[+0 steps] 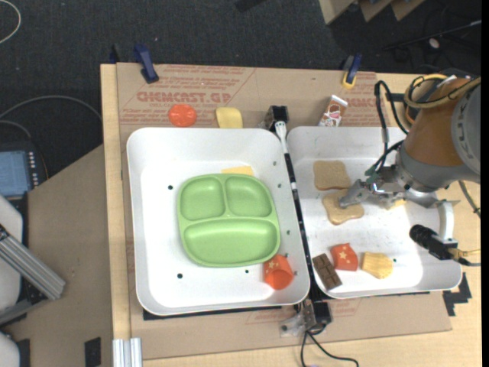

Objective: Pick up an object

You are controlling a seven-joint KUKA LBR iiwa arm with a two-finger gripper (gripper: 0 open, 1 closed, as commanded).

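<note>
My gripper (350, 199) low in right bin (428, 281), right of frame, fingers at upper edge of tan cookie (343, 210); can't tell their spread. Nothing lifted, I judge; grasp and raise remain. Left bin (145, 205) holds green tray (228, 220). Cardboard-topped bench (114, 113), dark carpet (76, 21) around.

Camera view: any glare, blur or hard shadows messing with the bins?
Camera view: even overhead light, soft shadows; left bin white runs bright but the green tray stays readable; right bin items sharp; slight softness around the gripper.
</note>
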